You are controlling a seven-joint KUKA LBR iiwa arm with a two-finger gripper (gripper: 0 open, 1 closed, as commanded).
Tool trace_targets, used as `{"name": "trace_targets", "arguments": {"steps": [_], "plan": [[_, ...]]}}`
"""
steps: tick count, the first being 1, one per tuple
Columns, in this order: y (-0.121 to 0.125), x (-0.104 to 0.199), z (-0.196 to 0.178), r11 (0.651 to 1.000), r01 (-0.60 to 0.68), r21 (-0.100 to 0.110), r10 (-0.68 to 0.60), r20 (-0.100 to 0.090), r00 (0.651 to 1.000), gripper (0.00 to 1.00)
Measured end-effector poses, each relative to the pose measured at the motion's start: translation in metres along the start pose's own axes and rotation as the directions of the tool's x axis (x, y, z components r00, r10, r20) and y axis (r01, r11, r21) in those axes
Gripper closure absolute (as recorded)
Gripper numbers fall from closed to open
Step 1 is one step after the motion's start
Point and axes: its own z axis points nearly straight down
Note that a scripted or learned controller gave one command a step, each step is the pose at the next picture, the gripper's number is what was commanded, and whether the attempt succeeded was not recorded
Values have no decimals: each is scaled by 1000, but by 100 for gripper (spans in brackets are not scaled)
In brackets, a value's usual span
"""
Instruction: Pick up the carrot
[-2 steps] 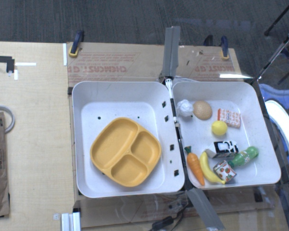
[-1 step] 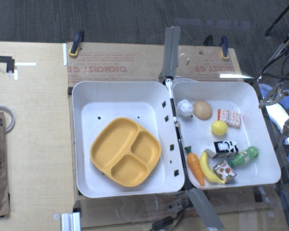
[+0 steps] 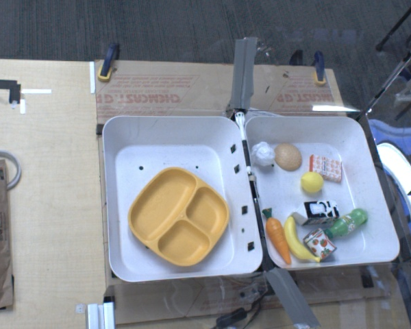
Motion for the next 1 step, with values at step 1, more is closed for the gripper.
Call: {"name": "trace_targets", "arguments": {"steps": [1], "plan": [[6, -1, -10, 999, -38, 0, 38, 0, 999, 0]]}}
